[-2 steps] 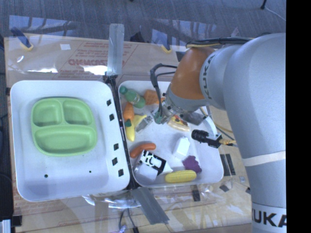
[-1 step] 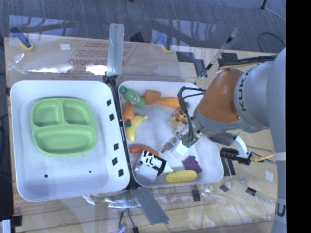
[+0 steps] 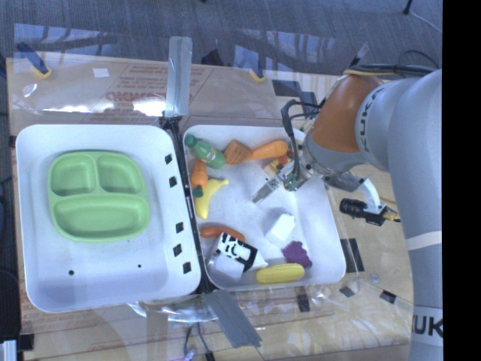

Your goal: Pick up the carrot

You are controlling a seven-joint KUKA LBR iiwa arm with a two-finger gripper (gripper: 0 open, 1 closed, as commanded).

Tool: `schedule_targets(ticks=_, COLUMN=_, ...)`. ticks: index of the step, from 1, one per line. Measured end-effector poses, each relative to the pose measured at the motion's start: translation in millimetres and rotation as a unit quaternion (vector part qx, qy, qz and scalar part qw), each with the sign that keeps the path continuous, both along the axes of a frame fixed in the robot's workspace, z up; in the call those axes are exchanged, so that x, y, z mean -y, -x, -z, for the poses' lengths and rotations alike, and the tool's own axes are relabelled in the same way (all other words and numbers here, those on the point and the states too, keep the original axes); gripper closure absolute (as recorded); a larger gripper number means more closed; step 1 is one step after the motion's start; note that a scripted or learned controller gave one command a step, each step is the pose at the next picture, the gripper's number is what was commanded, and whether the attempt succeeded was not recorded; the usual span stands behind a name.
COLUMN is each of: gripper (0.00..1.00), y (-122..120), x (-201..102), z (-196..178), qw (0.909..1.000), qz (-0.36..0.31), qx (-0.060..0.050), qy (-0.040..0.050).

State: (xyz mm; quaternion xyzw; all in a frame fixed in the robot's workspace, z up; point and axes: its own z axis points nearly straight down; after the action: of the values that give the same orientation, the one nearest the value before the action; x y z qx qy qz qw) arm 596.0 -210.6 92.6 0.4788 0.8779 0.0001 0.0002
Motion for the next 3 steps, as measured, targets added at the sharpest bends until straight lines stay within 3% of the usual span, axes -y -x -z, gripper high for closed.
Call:
schedule_targets(ticks=1, gripper=0.00, y=-54.3, x=3.8, z=-35.2, qw=0.9994, qz=-0.033, qx=-0.013, qy=-0.0013)
schedule_targets(ticks=2, gripper=0.00, y=-65.7, x=-4.0, z=-12.0, qw=0.9966, qz=0.082, qx=0.002, qy=-0.0025)
schedule_targets(ticks=3, gripper=0.00, y=-62.7, x=-66.5, z=-2.7, qw=0.9853, qz=0.171, qx=0.001, qy=-0.0005)
